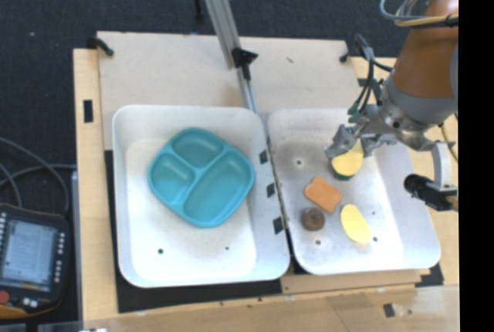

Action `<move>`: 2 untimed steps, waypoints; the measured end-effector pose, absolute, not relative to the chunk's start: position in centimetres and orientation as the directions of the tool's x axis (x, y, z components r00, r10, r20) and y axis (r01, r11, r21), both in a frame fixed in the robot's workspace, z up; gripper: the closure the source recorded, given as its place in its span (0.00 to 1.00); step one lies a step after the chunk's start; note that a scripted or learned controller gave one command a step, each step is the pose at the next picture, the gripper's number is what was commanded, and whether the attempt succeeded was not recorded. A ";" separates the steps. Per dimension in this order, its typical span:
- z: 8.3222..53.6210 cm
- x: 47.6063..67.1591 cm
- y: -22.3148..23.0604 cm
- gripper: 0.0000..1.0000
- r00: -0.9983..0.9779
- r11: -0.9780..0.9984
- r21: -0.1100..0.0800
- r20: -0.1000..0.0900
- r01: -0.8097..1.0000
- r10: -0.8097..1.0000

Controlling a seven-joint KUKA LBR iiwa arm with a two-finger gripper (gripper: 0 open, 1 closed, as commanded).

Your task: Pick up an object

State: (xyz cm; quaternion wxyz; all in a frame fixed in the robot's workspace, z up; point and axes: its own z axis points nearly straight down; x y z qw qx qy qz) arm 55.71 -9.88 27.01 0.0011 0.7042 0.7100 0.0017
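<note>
While the gripper (345, 147) hangs over one yellow-green piece (346, 164), grip unclear, the right bin (401, 245) holds four objects; the left bin (131, 245) one teal plate (201, 176).

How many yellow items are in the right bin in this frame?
2. One yellow piece lies at the hand, near the bin's middle; a second yellow piece lies nearer the front edge, right of the brown round item.

1. My jaws hang over the right bin (401, 242), at a yellow-green piece (346, 165).
2. Below it lie an orange block (323, 194), a brown disc (312, 219) and a yellow oval (355, 223).
3. The left bin (131, 261) holds a teal tray (201, 177).
</note>
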 end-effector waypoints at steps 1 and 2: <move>26.7 55.0 -4.3 1.00 -0.007 0.007 0.001 0.001 1.000 1.000; 25.4 56.0 0.6 1.00 -0.006 0.006 -0.002 0.000 1.000 1.000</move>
